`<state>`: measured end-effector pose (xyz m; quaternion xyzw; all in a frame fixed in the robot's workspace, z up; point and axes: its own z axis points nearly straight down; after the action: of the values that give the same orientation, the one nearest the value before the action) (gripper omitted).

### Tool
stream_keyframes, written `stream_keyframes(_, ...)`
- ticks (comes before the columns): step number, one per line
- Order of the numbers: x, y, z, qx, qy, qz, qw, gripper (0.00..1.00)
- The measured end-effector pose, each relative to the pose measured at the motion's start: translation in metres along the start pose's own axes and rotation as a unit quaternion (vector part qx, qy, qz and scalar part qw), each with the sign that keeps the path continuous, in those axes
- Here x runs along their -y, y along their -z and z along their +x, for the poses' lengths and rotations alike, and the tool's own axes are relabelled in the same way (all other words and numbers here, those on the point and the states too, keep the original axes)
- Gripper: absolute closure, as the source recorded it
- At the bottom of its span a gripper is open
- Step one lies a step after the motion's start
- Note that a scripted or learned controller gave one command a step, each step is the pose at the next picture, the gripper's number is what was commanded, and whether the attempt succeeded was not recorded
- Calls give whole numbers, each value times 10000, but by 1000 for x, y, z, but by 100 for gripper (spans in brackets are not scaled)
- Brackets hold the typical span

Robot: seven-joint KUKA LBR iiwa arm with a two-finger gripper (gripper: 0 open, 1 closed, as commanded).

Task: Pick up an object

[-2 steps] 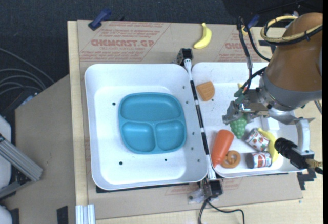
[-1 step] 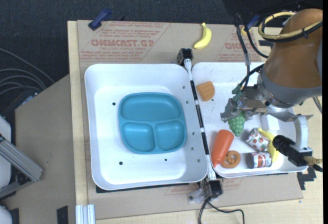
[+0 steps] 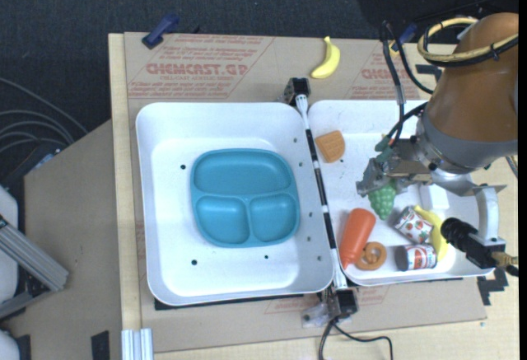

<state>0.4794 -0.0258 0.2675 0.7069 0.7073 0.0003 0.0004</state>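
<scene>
My gripper (image 3: 380, 179) hangs low over the right bin (image 3: 356, 116), directly above a knobbly green toy (image 3: 382, 203) and apparently touching its top. An orange carrot (image 3: 356, 235) lies just left of and below that toy, with a small brown ring (image 3: 372, 255) at its tip. To the right are two small cans (image 3: 414, 224) (image 3: 420, 257) with a yellow piece (image 3: 436, 236) between them. A tan toast-like piece (image 3: 331, 146) sits near the bin's upper left. The grey arm with its orange band (image 3: 478, 86) covers the bin's right part.
The left bin (image 3: 156, 185) holds a blue divided plate (image 3: 244, 195). A toy banana (image 3: 327, 60) and a blue clip (image 3: 159, 31) lie on the cardboard bench behind the bins. A black divider (image 3: 317, 185) runs between the bins.
</scene>
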Motion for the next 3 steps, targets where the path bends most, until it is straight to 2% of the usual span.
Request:
stream_keyframes(1, 0, -7, -42, -2, -5, 16, 10000, 100)
stream_keyframes(2, 0, -4, -23, -4, 2, 10, 10000, 100)
stream_keyframes(3, 0, -10, 18, -7, 1, 23, 10000, 100)
